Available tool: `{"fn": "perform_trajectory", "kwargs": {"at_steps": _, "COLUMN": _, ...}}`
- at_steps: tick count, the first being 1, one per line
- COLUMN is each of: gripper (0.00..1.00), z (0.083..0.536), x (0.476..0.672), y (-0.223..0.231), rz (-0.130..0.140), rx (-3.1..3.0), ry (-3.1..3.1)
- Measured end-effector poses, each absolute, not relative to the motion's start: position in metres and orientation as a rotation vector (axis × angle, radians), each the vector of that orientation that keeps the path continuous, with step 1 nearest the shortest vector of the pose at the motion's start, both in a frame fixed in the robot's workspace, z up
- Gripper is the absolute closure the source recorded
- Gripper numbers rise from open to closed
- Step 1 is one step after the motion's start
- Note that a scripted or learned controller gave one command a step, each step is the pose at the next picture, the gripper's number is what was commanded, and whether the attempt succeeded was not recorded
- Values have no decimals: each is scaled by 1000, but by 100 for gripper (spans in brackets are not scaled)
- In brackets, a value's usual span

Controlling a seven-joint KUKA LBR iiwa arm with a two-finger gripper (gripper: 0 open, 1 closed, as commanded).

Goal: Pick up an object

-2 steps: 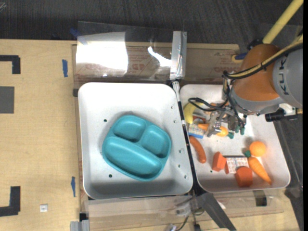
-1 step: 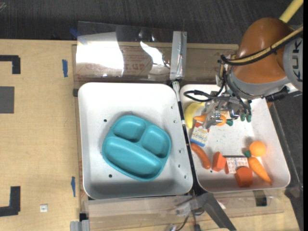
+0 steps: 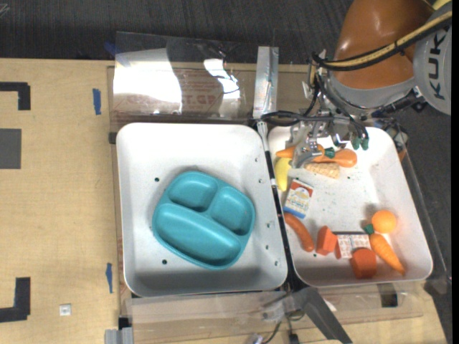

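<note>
Dark carpet surrounds a cardboard-topped bench (image 3: 50, 213) bearing two white bins side by side. At the back of the right bin (image 3: 412, 221), a small heap of toy food lies under the gripper (image 3: 310, 147): a carrot (image 3: 341, 156), a pale corn cob (image 3: 324, 170) just in front of it, and a yellow banana (image 3: 282, 173) against the bin's left wall. Whether the claw is spread, closed or pinching any of these I cannot tell; its metal tip is lost among cables and the heap itself. The arm comes in from the upper right, its orange band (image 3: 380, 27) bulging large above the wrist, and points steeply down into that back corner.

Nearer the front of the same bin lie a small carton (image 3: 298, 198), a sausage (image 3: 299, 233), a box (image 3: 352, 244), an orange (image 3: 384, 221), a second carrot (image 3: 386, 252) and a red piece (image 3: 363, 262). A teal divided plate (image 3: 204, 218) sits in the left bin (image 3: 136, 156). Clear plastic sheet (image 3: 179, 84) lies behind that bin.
</note>
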State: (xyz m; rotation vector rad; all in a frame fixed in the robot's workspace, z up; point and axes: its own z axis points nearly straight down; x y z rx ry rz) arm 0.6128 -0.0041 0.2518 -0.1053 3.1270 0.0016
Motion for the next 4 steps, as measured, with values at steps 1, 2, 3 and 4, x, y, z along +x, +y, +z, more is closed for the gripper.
{"fn": "perform_trajectory", "kwargs": {"at_steps": 1, "gripper": 100, "z": 292, "x": 529, "y": -72, "rz": -4, "rx": -319, "ry": 3116}}
{"fn": "perform_trajectory", "kwargs": {"at_steps": 2, "gripper": 100, "z": 246, "x": 510, "y": -29, "rz": 3, "rx": -258, "ry": 3129}}
{"fn": "perform_trajectory", "kwargs": {"at_steps": 3, "gripper": 100, "z": 185, "x": 491, "y": 25, "rz": 2, "rx": -595, "ry": 3080}}
{"fn": "perform_trajectory", "kwargs": {"at_steps": 4, "gripper": 100, "z": 254, "x": 520, "y": 32, "rz": -1, "rx": -877, "ry": 3004}}
